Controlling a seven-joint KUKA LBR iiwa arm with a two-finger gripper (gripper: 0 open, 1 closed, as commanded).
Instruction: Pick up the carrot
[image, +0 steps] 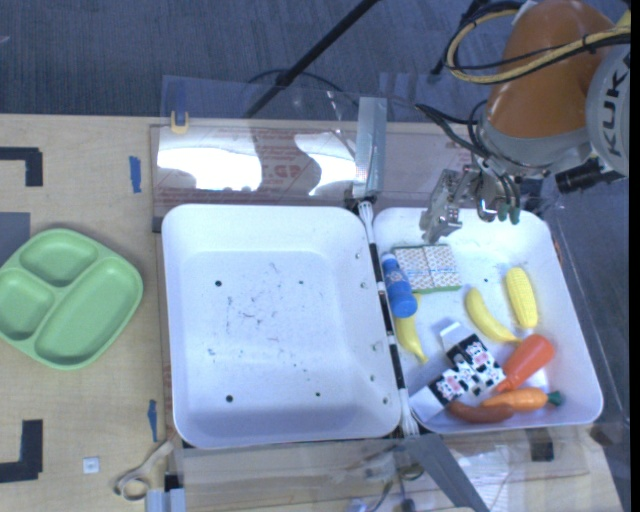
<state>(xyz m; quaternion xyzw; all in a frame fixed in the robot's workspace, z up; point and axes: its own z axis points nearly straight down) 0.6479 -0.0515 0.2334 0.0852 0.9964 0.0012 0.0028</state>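
Claw (465, 205) at upper right of frame, over right bin's (575, 330) top edge; can't tell if open or closed, nothing seen in it. Carrot (518, 400) lies at bin's lower right, beside cow-print toy (468, 372).

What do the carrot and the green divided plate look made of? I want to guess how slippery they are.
The carrot looks like moulded toy plastic: uniform orange, smooth, with a faint sheen and a green tip. The green divided plate also looks like plastic, matte to satin, one even colour with soft rounded rims. Both are probably fairly slick, though texture is too fine to tell.
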